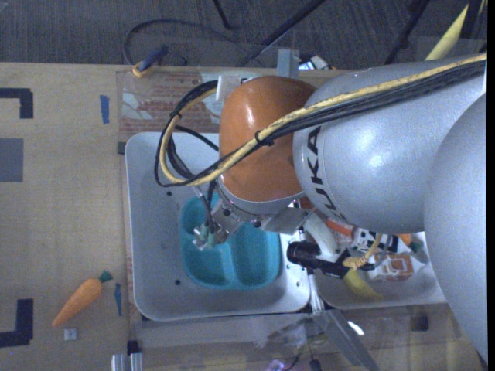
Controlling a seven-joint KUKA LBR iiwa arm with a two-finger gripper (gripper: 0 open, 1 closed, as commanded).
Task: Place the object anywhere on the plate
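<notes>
From my remote seat I see the grey arm sweeping in from three o'clock, its orange band hanging over the left white bin. Below the band, the gripper sits over the teal divided plate, which lies in the lower half of that bin, toward six o'clock. I cannot tell from this angle how the gripper is set, or whether anything is in it; the wrist hides too much. A yellow and black cable loops out from the wrist toward nine o'clock. In the right bin, at about four o'clock from the plate, I make out a jumble of small objects: something yellow, an orange and white item, partly hidden by the arm. Out on the wooden surface, well apart from both bins at about eight o'clock, a toy carrot lies tilted, green top up and to the right
</notes>
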